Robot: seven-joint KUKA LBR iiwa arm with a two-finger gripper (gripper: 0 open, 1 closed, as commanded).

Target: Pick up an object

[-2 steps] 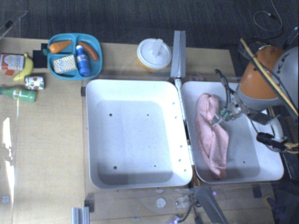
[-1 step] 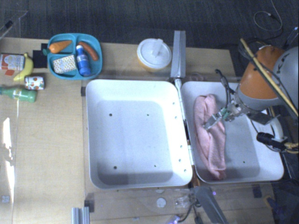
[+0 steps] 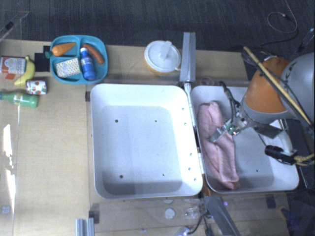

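Pink cloth [image 3: 217, 144] lies long and rumpled in the right bin [image 3: 261, 178], at the right of the frame, and the tool [image 3: 225, 130] is down on its upper middle, likely going for a raised fold. I cannot tell how the tool is set; the cloth sits directly beneath it, touching or nearly so.

The cloth [image 3: 219, 144] is plain pink. Both bins [image 3: 142, 181] are white. The divided tray [image 3: 98, 50] is blue; the tabletop [image 3: 44, 156] is tan.
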